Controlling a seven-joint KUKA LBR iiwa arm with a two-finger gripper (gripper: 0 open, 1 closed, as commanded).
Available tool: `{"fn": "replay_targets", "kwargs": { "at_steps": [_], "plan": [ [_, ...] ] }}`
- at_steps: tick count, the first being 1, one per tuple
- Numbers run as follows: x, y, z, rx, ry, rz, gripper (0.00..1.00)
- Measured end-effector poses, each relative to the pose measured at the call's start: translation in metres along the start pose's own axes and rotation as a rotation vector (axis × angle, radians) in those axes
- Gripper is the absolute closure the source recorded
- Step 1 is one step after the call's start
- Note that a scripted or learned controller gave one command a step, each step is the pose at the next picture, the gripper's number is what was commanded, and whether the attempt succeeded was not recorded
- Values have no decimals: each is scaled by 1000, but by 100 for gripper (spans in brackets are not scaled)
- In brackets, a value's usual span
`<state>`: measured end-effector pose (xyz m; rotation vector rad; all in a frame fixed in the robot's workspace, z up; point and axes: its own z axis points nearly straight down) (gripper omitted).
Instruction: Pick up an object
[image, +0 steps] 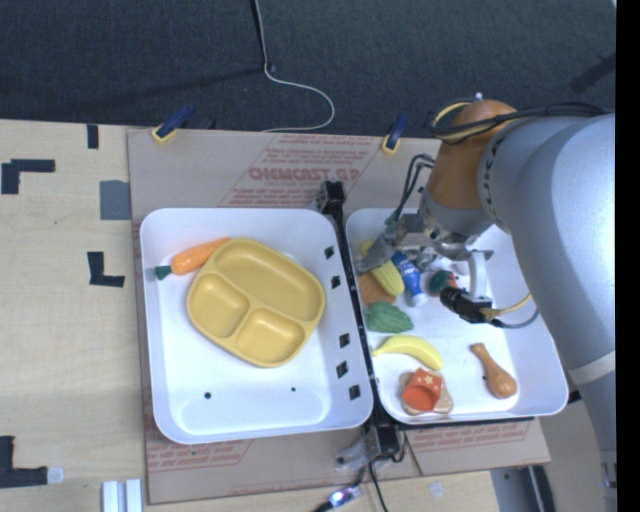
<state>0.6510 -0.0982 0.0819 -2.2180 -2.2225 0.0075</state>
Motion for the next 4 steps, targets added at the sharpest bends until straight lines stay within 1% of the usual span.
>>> {"fn": "replay_targets", "kwargs": {
  "at_steps": [1, 2, 3, 4],
  "plan": [
    [1, 1, -13, -1, 2, -1, 100],
    [1, 2, -55, -7, 3, 1, 100],
    [5, -7, -107, -7, 3, 0, 100],
    [6, -6, -145, -7, 3, 0, 100]
  ]
}}
